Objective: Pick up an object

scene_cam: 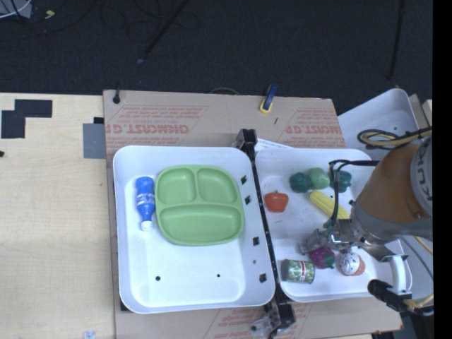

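Observation:
My gripper [319,244] is low in the right bin [282,162], near its front, reaching in from the right under the grey and orange arm [392,193]. A purple object [322,258] lies right below the gripper, touching or nearly touching it. A small green-labelled can [298,271] lies on its side to the front left. A white and red ball [350,264] sits to the right. A yellow corn cob [325,203] lies just behind the gripper, and a red vegetable [275,201] sits further left.
Green vegetables [308,181] and a dark green piece [341,180] sit at the back of the right bin. The left bin [183,288] holds a green divided plate [198,205] and a blue bottle [145,200]. A black divider [258,217] runs between the bins.

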Robot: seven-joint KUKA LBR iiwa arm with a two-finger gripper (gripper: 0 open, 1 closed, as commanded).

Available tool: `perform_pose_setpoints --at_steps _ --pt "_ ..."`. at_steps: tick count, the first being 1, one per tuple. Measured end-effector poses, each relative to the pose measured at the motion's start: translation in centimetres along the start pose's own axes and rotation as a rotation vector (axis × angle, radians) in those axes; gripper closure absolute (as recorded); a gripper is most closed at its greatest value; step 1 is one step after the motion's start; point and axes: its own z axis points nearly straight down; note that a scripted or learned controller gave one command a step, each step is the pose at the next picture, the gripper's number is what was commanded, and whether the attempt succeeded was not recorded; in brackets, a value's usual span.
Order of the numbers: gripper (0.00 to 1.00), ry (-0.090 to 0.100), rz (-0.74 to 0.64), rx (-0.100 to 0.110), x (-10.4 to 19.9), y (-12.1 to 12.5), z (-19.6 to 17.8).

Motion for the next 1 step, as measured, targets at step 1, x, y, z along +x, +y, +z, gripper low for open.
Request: perform_pose_setpoints --at_steps 1 --pt "1.0 0.0 0.008 0.0 -0.21 -0.01 -1.07"
